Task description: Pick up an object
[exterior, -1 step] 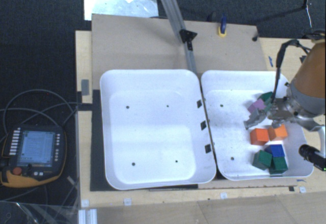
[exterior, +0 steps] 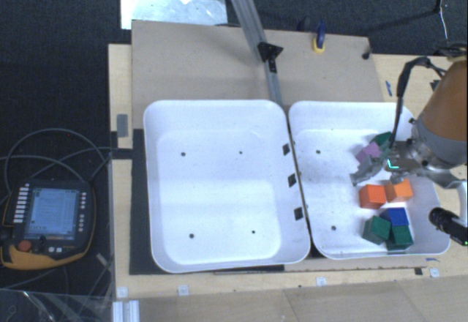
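the gripper [exterior: 368, 167] is seen low inside the right bin [exterior: 322, 236], reached in from the right, with its grey fingers [exterior: 360, 177] pointing left and slightly toward the near edge. whether the fingers are open or closed cannot be told; nothing is clearly seen between them.

the objects are clustered in the right half of that bin. a purple block [exterior: 365, 153] and a green piece [exterior: 382, 140] lie right at the gripper, on its far side, partly covered by it. two orange blocks [exterior: 373, 195] lie just beside the fingertips on the near side, and further toward the near edge lie a blue block [exterior: 397, 216] and green blocks [exterior: 379, 228].

the purple block is judged the nearest candidate: it sits touching or almost touching the fingers, on their far side. a small shift toward the far side would probably be needed for a grasp. the left bin [exterior: 168, 240] is not involved.
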